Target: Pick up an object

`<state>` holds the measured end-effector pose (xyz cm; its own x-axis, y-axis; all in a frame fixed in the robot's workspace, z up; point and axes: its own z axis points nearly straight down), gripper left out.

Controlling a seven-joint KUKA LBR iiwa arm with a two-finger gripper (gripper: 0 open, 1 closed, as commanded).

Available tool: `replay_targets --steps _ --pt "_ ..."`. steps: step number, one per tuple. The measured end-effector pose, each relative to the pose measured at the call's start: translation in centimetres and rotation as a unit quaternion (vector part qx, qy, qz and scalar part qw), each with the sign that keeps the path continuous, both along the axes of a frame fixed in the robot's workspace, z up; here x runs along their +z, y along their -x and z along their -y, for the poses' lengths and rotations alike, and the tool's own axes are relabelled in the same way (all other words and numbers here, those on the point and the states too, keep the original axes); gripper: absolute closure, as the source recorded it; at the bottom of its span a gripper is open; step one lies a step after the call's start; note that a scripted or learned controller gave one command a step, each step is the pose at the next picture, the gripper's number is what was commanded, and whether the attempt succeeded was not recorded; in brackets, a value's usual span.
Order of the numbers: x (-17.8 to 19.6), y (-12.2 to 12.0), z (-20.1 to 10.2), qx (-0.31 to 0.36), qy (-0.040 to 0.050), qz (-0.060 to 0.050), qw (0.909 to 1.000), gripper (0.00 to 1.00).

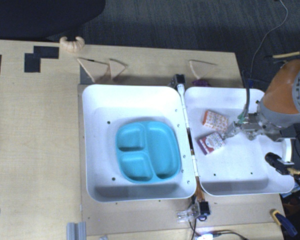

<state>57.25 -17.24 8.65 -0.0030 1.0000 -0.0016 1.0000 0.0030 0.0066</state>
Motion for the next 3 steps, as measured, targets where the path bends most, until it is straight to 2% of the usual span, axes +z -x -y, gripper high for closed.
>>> replay_targets --steps 1,2,3 --pt "0.1 5.7 -4.3 -0.001 -0.0001 0.001 1.0000 0.00" --pt "0.1 8.2 -8.3 0.000 0.0011 0.004 1.0000 0.00" --pt "1.3 8.0 -8.3 0.000 0.0014 0.006 1.0000 1.00"
